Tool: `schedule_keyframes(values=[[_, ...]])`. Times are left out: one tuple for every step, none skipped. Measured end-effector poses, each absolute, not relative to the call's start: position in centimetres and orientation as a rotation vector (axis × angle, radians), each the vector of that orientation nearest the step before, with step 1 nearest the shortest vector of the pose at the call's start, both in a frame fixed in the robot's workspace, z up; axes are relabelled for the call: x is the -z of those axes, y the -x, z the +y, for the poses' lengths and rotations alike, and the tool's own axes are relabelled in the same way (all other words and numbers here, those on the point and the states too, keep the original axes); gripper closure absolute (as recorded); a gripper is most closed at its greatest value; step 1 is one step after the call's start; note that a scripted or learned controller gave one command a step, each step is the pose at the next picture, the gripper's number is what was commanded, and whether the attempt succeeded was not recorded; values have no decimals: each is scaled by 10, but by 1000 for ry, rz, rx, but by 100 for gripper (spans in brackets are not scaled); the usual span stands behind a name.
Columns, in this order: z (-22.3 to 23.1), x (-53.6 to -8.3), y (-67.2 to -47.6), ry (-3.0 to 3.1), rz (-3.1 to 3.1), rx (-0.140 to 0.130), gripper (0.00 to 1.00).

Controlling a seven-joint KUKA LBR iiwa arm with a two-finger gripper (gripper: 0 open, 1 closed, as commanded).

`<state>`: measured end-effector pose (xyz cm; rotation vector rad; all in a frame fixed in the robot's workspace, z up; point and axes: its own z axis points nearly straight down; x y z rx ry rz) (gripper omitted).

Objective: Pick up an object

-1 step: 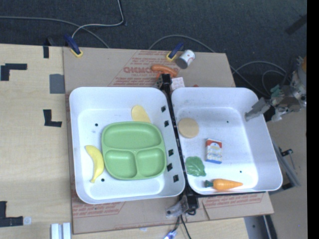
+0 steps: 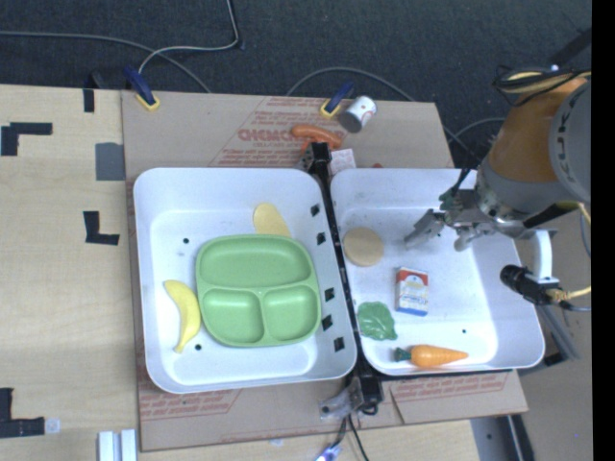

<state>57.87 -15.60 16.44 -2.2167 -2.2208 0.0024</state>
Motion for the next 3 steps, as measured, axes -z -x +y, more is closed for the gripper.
schedule_keyframes(values=[[-124,-86,-559,2221,-2224,2,0],[-117,-87,-556,2225,-2227,3,0],[-117,-96,-556,2225,-2227,2,100]])
